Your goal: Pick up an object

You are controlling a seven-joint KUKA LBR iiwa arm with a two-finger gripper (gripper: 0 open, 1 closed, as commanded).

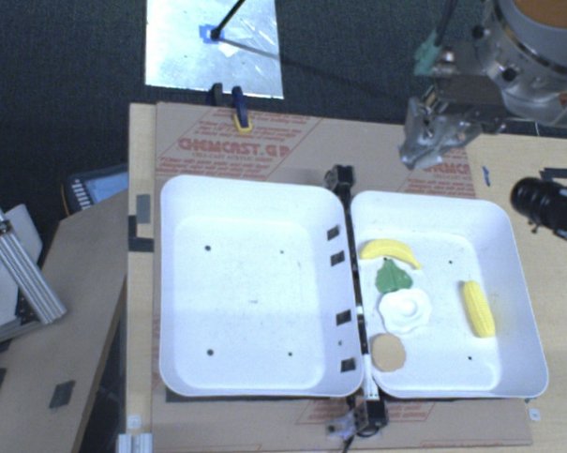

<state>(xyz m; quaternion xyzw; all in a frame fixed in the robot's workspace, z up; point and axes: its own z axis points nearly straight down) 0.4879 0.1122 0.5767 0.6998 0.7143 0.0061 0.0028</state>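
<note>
Hanging above the far edge of the right bin (520,278), the gripper (426,147) is showing as a grey metal blur, and I cannot tell how it is set. The arm (535,44) is running off the top corner. Below the gripper, toy foods are lying apart from it: a banana (388,252) nearest, a green leaf (392,276), a fried egg (405,311), a tan cookie (387,352), and a corn cob (478,308) off toward the arm's side.

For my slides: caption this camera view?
Gripper above right bin holding banana, corn, fried egg.
</note>
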